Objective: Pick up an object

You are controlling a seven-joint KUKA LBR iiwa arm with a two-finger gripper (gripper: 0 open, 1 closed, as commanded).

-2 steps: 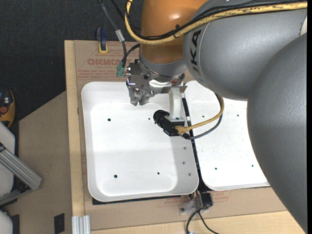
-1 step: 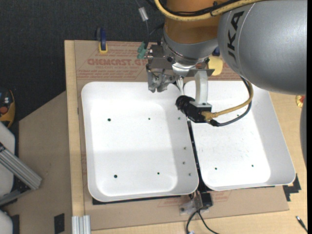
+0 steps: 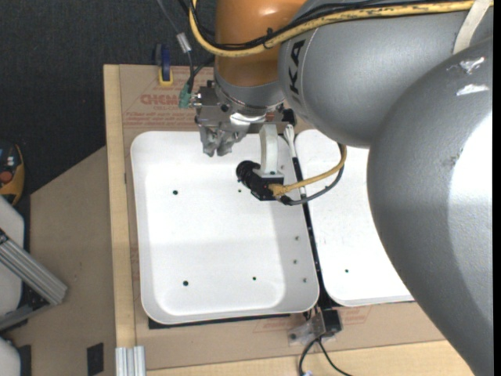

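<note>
**Find the target before committing to a descent**

Nearest the camera, the left bin (image 3: 156, 308) shows a bare white floor marked with a few small dark dots (image 3: 254, 278). They look like marks in the tray rather than loose items, so I would not treat them as something to grasp. Beside it, the right bin (image 3: 352, 280) shows a strip of its near floor, and the rest lies under the arm (image 3: 376, 77). Where the object to pick up lies I cannot tell — it may be hidden beneath the arm or close under the wrist.

Further back, the gripper (image 3: 217, 146) hangs over the far part of the left bin, near its back wall and a little left of the divide between the bins. Whether it is open or closed cannot be made out at this slant, and nothing can be seen held in it.

Judging from this, the step in hand is the approach. To do it well, the gripper should come straight down, clear of the back wall, and close only once it is around something — closing against the rim would grip only plastic. At the far edge of the bench (image 3: 117, 210), a blue clamp (image 3: 164, 63) sits well apart from the work.
</note>
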